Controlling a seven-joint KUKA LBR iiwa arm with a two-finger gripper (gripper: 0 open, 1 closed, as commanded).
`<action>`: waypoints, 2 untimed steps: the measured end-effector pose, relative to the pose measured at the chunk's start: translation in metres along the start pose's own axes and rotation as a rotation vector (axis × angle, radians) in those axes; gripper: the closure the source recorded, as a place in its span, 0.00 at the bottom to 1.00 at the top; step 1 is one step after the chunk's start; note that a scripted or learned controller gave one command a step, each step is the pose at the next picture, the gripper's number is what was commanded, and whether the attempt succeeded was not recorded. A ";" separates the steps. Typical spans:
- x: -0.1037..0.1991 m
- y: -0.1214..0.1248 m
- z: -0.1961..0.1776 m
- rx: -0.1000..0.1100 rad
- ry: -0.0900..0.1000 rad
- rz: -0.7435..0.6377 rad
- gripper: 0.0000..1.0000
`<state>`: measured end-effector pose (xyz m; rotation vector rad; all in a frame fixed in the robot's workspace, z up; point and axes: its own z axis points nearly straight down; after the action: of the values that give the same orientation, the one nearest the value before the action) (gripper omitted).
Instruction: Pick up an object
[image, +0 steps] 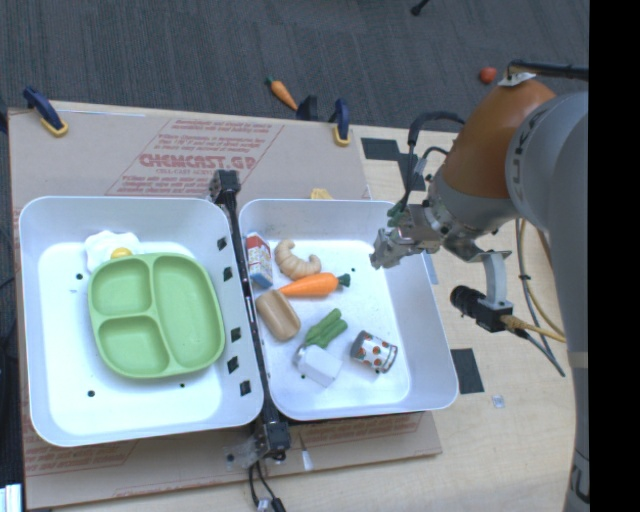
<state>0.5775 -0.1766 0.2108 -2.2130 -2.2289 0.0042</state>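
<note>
Dark carpet, pale counter

Grey ribbed carpet (150, 40) runs behind the light wood counter (480, 420). A printed cardboard sheet (200, 155) lies on it, held by blue clamps (45, 110); black tape patches (465, 370) mark the wood.

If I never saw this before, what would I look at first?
Probably the big green divided plate in the left bin. Next, the bright orange carrot among the toy foods in the right bin. Then the grey arm with its orange band, its gripper over that bin's right side.
</note>
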 end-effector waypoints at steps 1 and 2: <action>-0.028 0.047 0.018 -0.001 0.001 0.001 1.00; -0.008 0.011 0.024 0.001 0.002 0.002 1.00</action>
<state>0.5883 -0.1849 0.1868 -2.2142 -2.2252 0.0036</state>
